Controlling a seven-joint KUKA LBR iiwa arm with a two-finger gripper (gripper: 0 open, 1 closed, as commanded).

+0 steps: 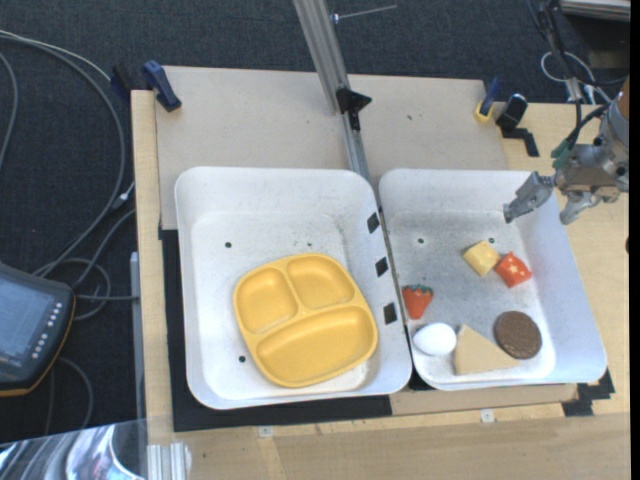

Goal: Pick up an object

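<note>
Yellow plastic divided plate (303,318) lying flat in the left bin (200,218), toward its near side, three compartments facing up. Right bin (440,193) holding six small items — strawberry (417,299) just beside the dividing wall, white egg (435,339) near the front edge, tan wedge (484,353) touching the egg's right side, brown round cookie (518,334) just beside the wedge. Further back, yellow block (481,258) and red-orange block (513,269), touching. Gripper (550,204) over the right bin's far right corner, well apart from every item — fingers spread, nothing between them.
</note>
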